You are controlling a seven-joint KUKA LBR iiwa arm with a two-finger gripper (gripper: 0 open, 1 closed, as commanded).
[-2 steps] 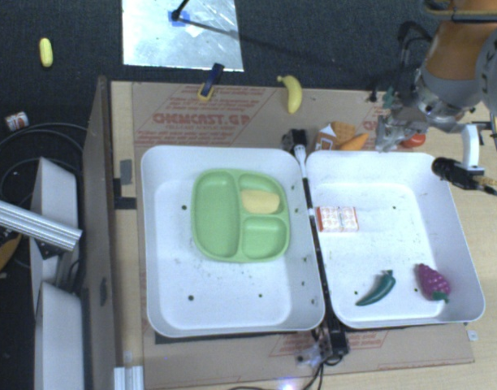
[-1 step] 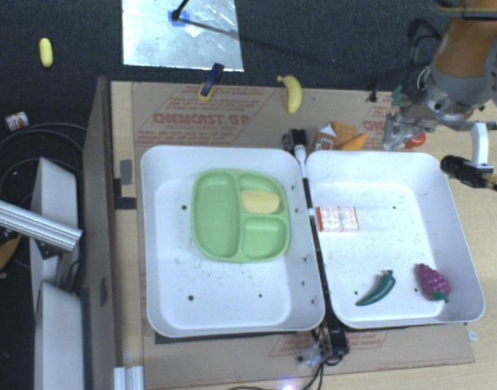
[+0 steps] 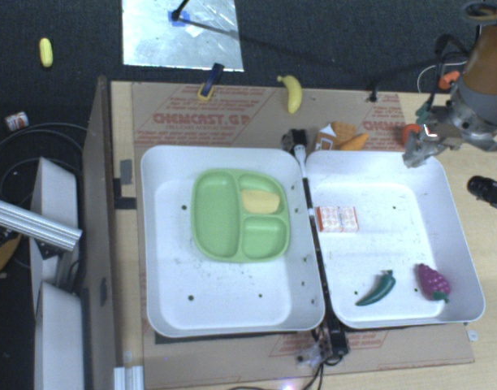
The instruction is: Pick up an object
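we see the arm [image 3: 480, 80] coming in from 3 o'clock, wrist parked over the far right corner of the right bin [image 3: 451, 210]. the gripper [image 3: 417, 149] hangs at that bin's 1 o'clock rim. jaws: we cannot tell whether they're apart or together, too small and blurred, and nothing is visible between them.

candidates in the right bin: a small red-and-white carton [image 3: 338, 218] lying flat near the bin's 9 o'clock wall, a green chili pepper toy [image 3: 377, 289] at 6 o'clock, and a purple grape bunch toy [image 3: 433, 282] at 5 o'clock, close to the right wall. all three rest loose on the floor, well apart from each other, so any one looks free for a top-down grab.

relative to the jaws: the carton sits toward 8 o'clock from the gripper, the nearest of the three but still well apart. the grapes are roughly straight toward 6 o'clock, the pepper toward 7 o'clock, both farther off.

left bin [image 3: 175, 299] carries a green divided tray [image 3: 220, 218] with a yellow block [image 3: 261, 201] in its upper right compartment; reaching it means crossing the centre divide, so we judge the right bin is the likelier target.

outside the bins, on the worktop: a toy banana [image 3: 291, 93] at 12 o'clock and an orange item [image 3: 350, 139] just behind the right bin.

our read: the approach has not begun, the gripper is high at the corner, no contact yet.
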